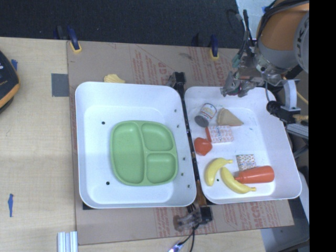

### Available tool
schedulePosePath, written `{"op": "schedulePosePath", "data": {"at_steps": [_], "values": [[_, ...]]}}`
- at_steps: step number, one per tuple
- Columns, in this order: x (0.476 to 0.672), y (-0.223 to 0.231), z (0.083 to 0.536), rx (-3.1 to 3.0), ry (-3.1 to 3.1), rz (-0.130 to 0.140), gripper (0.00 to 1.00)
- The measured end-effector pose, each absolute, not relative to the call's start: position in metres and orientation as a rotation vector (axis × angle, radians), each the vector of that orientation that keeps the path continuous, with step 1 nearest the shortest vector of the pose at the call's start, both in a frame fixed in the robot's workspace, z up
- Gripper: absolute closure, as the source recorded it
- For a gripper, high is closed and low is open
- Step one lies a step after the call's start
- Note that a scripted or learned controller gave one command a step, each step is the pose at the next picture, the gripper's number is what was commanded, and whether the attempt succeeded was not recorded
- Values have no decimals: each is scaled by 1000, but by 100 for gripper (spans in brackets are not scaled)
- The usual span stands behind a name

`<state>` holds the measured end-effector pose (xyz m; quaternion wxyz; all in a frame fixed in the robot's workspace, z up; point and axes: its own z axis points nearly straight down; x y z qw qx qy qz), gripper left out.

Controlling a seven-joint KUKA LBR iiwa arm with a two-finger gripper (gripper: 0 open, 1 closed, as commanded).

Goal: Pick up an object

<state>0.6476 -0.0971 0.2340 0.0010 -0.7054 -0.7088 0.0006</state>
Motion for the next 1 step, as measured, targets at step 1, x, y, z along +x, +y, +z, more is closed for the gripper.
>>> {"op": "schedulePosePath", "data": {"at_steps": [1], "values": [[644, -38, 224, -2212, -2226, 5, 100]]}}
